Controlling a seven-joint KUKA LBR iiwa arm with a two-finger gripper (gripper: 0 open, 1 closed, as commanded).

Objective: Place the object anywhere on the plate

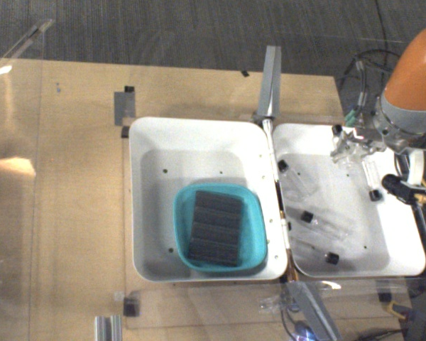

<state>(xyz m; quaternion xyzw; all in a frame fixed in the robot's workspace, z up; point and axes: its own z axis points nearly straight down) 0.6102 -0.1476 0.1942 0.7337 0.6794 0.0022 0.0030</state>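
A wooden surface (57, 212) is spreading across the left of the camera view, carrying two shallow white bins side by side.

The left bin (149, 155) is holding a teal plate (252, 219) in its lower middle, squarish with rounded corners. A dark ridged block (214, 227) is lying flat on that plate, well inside the rim and slightly tilted, with its long side running up and down the view. So the object is resting on the plate, with teal showing around it on every side.

A grey upright bar (270, 80) is standing at the top of the seam between the bins.

The right bin (405, 254) is holding several clear tubes with dark caps (319, 226), lying scattered over its floor, some near the left wall and one at the lower edge.

The arm (412, 84), with its orange band, is reaching in from the upper right. Its end effector (355, 142) is hanging over the upper right part of the right bin, well apart from the plate. Whether it is released or clenched cannot be told here, as the metal parts are blurring against the white bin.
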